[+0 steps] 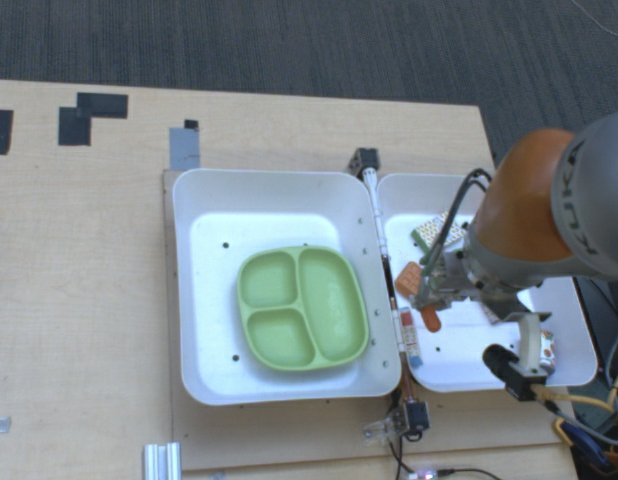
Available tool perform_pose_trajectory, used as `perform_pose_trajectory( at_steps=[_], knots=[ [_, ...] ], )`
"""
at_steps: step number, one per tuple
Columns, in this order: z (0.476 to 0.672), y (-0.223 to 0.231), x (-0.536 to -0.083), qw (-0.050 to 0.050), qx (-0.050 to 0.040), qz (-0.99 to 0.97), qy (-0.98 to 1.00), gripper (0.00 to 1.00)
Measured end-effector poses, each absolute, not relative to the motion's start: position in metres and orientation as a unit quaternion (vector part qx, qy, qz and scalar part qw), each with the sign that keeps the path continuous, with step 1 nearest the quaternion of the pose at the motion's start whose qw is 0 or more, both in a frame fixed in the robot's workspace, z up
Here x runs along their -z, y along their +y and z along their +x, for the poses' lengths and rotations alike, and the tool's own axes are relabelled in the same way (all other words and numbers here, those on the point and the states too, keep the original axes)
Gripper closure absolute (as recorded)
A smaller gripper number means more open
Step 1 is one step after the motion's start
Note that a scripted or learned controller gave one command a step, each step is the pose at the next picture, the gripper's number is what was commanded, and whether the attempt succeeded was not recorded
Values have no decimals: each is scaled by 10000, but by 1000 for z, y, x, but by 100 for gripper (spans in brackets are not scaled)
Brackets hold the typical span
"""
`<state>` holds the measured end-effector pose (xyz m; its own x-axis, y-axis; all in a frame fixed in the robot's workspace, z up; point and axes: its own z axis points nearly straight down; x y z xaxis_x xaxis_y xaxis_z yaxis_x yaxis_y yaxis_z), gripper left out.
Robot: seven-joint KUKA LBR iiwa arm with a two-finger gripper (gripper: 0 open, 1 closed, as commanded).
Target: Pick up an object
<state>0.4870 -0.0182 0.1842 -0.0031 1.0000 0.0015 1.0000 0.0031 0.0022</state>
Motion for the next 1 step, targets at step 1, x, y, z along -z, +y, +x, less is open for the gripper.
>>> perform_pose_trajectory(
  at_steps=[1],
  knots=[
    [496, -17, -184, 2, -13, 7054, 7088, 100]
  ],
)
